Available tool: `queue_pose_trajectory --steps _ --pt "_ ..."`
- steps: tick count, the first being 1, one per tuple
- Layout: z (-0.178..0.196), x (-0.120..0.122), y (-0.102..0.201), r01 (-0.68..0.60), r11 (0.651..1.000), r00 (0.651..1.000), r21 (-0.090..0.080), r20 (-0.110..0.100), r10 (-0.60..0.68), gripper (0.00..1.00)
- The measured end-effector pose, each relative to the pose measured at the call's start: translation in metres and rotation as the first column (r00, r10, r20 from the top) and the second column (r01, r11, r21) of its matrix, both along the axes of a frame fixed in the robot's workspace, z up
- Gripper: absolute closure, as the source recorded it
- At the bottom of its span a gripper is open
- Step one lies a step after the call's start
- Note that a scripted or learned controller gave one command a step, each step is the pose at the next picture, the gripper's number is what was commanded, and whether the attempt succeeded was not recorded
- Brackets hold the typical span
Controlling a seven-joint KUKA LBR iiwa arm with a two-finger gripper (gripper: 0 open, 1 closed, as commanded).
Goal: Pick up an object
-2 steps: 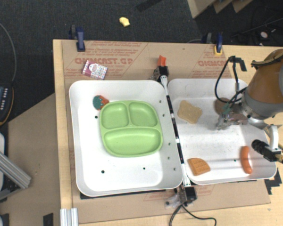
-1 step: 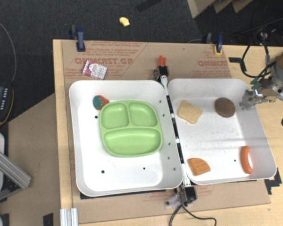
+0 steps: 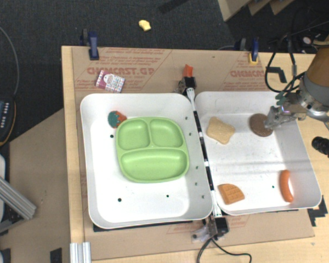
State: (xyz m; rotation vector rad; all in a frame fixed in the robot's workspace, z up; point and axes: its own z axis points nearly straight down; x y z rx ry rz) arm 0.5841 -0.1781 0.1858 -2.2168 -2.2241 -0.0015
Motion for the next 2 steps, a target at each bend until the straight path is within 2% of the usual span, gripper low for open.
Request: queue_pose_trajectory --steps 1,2 --pt "0.0014 0.0438 -0.0022 0.001 1.000 1.000 -0.004 0.006 -0.001 1.00" --pt "0.0014 0.0420 -0.0026 0.002 1.000 1.000 -0.003 0.003 -0.002 0.00"
